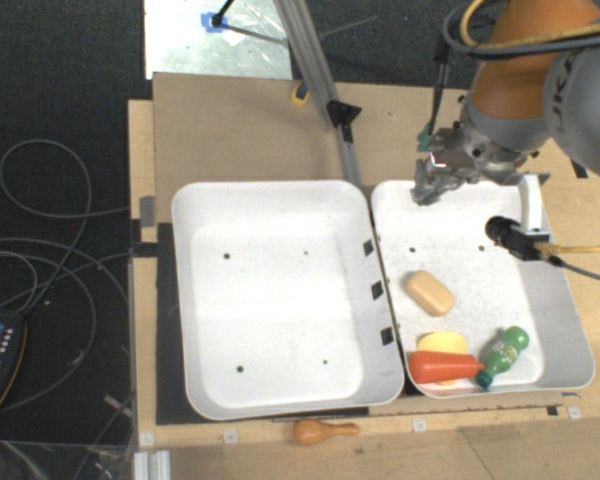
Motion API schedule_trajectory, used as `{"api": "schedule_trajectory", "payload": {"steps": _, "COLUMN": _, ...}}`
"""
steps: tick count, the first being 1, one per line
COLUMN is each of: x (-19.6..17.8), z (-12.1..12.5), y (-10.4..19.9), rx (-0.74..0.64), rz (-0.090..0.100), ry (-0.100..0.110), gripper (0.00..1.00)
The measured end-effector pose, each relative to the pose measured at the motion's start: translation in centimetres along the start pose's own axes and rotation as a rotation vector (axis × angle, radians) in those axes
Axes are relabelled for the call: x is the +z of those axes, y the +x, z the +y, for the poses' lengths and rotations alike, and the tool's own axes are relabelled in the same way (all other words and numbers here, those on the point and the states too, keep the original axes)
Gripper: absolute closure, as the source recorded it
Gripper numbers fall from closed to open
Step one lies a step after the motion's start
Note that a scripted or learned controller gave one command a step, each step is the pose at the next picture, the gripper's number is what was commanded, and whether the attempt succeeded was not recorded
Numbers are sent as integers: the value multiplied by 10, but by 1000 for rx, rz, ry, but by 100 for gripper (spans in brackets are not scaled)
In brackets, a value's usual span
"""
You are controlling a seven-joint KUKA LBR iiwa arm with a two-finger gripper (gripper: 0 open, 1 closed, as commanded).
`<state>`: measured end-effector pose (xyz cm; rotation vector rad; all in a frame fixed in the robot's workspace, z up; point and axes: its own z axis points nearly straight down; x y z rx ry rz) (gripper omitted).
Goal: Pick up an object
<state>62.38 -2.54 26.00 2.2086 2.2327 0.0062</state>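
White bins (280, 203), no legible labels

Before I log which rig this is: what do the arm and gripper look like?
The arm is grey with a bulbous orange band above the wrist. Yellow cable loops over the band. The gripper is small, dark metallic, below a grey wrist flange.

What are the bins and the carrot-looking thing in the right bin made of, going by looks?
Bins: probably moulded plastic, white and matte to slightly satin; rounded corners, raised rims and a soft sheen suggest it.

Carrot: probably toy plastic, smooth with uniform saturated orange-red colour and a faint highlight along its length. It could be rubber or foam; the view is too coarse to rule that out.
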Motion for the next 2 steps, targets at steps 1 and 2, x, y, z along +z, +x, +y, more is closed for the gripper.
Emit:
{"api": "schedule_trajectory", "payload": {"steps": 1, "x": -3, "z": 14, "y": 49, "rx": 0, "rz": 0, "ry": 0, "gripper": 100}}
{"api": "schedule_trajectory", "payload": {"steps": 2, "x": 12, "z": 34, "y": 106, "rx": 0, "rz": 0, "ry": 1, "gripper": 100}}
